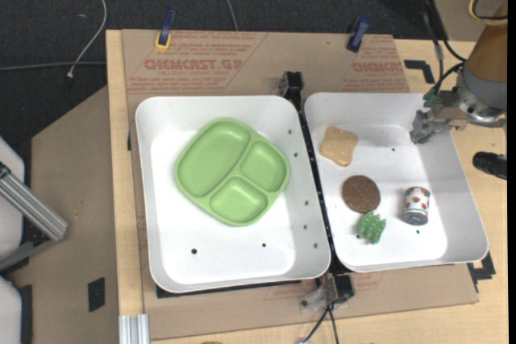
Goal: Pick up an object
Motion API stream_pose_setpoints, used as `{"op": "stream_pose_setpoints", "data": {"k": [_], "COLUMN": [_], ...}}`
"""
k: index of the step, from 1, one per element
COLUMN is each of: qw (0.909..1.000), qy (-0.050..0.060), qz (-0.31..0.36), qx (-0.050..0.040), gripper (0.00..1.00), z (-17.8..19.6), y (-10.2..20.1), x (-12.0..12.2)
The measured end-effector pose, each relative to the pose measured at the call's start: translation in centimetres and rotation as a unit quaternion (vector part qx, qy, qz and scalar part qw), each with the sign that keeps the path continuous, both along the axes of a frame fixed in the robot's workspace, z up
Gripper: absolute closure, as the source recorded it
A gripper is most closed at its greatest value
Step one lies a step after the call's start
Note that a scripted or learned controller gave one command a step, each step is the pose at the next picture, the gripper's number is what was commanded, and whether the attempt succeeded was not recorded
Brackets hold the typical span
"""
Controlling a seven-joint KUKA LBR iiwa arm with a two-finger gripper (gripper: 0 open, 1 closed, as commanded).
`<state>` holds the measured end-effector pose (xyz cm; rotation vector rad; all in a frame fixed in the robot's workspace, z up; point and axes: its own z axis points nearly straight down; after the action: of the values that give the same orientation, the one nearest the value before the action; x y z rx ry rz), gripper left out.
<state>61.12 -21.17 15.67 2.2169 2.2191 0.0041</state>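
Note:
The right bin (451,242) holds a tan bread-shaped piece (338,146), a round brown disc (360,193), a small green spiky toy (372,227) and a small can with a red-and-white label (416,205). My gripper (425,128) hangs over the far right part of this bin, up and to the right of the can, with nothing visibly between its fingers. The arm comes in from the right edge with its orange band showing above the wrist.
The left bin (161,254) holds a green divided plate (232,171). A black clamp (291,84) sits between the bins at the back, and blue clips (167,26) hold the cardboard's far edge. Cables lie on the dark floor behind.

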Motion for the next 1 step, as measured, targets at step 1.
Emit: {"op": "stream_pose_setpoints", "data": {"k": [1], "qw": [1.0], "qy": [-0.002], "qz": [0.0], "qx": [-0.0007], "gripper": [1.0], "z": [6.59], "y": [-0.07], "x": [0.32]}}
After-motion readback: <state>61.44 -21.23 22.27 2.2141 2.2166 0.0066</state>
